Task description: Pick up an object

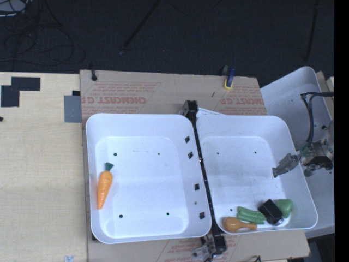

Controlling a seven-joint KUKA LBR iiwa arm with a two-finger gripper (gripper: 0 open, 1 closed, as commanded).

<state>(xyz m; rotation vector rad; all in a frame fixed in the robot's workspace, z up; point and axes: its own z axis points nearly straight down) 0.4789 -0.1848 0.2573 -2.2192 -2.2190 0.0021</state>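
Desk (38,162): two white bins. Left bin (139,125): carrot (104,185) by left wall. Right bin (242,125): green, black and tan items at front. Arm low at right rim, jaws (286,165); grip state unclear.

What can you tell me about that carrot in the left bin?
The carrot is a small toy, plastic by its look, orange with a dark green top. It lies flat on the floor of the left bin, near the left wall, green end pointing away from the camera. Nothing else touches it.
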